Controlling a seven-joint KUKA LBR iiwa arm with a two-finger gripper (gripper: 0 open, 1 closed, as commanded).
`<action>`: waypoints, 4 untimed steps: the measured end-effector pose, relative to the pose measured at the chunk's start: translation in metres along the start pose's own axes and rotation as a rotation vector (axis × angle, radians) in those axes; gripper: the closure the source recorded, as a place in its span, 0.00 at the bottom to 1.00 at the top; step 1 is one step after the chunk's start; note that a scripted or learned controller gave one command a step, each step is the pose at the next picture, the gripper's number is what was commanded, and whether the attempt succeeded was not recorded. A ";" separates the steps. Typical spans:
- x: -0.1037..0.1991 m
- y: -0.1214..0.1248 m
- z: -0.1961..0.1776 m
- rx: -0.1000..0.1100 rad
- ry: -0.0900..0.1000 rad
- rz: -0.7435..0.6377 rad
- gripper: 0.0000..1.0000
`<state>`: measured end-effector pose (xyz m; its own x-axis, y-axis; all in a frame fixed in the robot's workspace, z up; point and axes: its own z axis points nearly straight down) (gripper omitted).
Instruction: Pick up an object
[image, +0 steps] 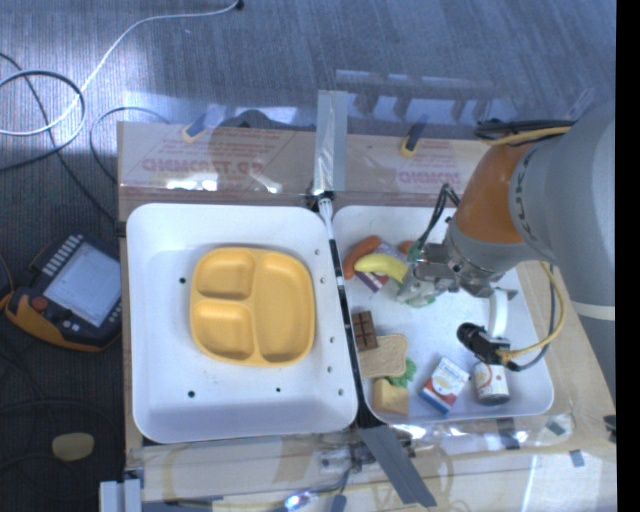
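Two glossy white plastic bins (150, 300) rest on brown cardboard (230, 160) over grey carpet (150, 60); gripper (430, 285) state at 3 o'clock indeterminate.

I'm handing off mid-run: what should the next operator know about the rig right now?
End effector: low in the right bin, over the toy food near the banana; nothing seen held.
Right bin also has a chocolate bar, small carton and can.
Left bin holds the yellow divided plate.
Done: nothing visibly picked.
Left: grasp and lift one object.
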<state>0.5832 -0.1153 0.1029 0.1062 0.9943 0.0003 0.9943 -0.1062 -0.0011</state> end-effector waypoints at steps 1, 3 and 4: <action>0.000 0.000 0.000 0.000 0.000 0.000 0.00; 0.001 0.000 -0.008 0.003 0.002 -0.001 0.00; 0.002 -0.001 -0.016 0.005 0.005 -0.003 1.00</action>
<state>0.5828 -0.1128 0.1187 0.1036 0.9946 0.0048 0.9946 -0.1035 -0.0062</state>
